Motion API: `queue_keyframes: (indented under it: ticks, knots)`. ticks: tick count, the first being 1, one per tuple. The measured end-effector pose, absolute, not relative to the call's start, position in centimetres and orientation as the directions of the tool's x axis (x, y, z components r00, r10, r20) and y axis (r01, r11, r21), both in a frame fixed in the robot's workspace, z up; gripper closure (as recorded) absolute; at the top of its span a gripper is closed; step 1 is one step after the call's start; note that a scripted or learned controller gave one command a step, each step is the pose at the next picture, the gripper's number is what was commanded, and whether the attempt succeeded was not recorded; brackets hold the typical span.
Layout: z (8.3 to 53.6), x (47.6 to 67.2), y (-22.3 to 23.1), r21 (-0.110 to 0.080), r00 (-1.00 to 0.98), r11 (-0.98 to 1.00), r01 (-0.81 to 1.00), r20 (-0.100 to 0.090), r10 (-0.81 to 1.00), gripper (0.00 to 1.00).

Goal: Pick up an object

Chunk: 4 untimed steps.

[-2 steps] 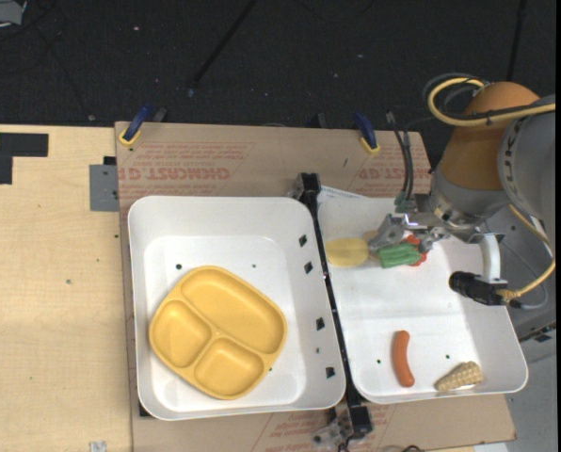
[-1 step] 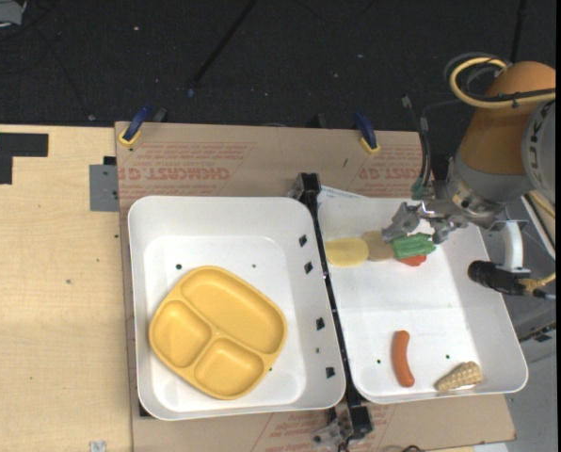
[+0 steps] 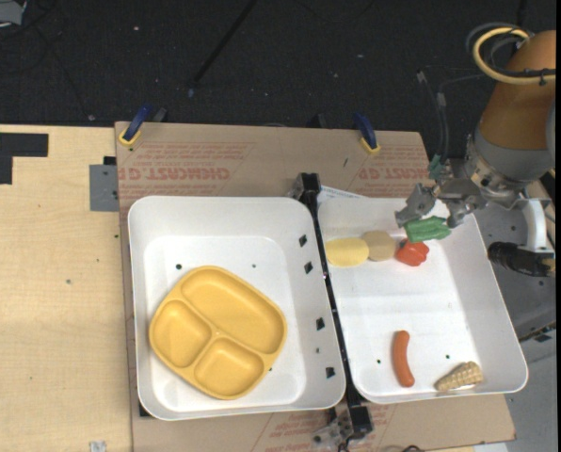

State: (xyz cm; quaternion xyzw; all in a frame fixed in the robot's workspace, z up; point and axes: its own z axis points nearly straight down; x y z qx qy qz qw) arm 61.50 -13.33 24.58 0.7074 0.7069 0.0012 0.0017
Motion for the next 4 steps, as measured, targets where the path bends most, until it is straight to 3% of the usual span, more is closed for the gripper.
queue_keyframes:
  ticks: [4]
  knots:
    - [24.1, 54.9, 4.8, -0.001, -0.002, 0.002, 1.000, 0.001, 1.000, 1.00]
